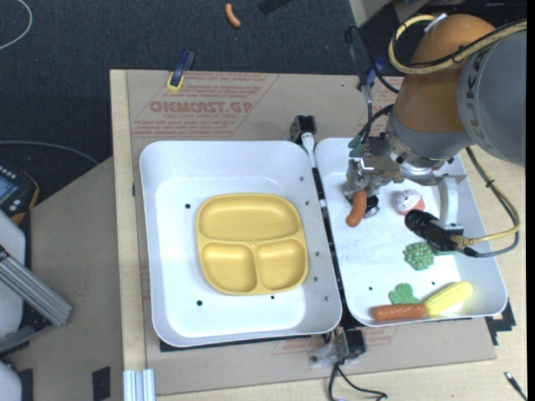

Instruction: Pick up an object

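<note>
At the bottom right of the frame, in the right bin (493, 286), you find a red sausage (399, 312) lying along the near wall, touching a yellow corn cob (449, 297) and a green leafy piece (404, 294). Just above them sits a green broccoli floret (419, 256). In the left bin (159, 224), at frame centre, a yellow divided plate (250, 242) lies flat. Moving up the right bin, a small white and red item (406, 200) rests beside the arm's wrist. The gripper (362, 192) hangs over the upper left part of the right bin, with an orange carrot (358, 209) standing tilted between its fingertips, so you can read the tool as closed on the carrot. Farthest, a small orange piece (232, 14) lies on the dark floor at the top.
</note>
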`<state>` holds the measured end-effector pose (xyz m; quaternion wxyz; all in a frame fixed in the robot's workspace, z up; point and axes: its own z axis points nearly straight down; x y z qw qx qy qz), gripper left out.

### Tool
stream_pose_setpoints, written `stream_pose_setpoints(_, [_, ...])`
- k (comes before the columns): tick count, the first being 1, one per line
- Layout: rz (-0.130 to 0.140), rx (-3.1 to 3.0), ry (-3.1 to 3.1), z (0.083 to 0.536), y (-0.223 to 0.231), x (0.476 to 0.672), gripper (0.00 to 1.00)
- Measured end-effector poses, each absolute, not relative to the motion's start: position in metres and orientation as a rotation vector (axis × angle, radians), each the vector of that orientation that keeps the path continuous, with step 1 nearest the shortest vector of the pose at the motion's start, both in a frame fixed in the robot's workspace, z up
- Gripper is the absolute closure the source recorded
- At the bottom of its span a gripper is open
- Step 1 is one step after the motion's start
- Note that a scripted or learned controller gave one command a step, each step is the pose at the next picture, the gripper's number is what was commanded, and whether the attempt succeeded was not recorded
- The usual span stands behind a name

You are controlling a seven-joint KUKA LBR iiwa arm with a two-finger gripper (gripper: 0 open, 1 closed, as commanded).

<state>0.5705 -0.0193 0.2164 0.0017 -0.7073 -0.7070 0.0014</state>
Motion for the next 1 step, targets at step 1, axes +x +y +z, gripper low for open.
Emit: stream_pose_setpoints(1, [-0.004,-2.222,-2.226,0.2337,-0.0220,0.5819,1.00])
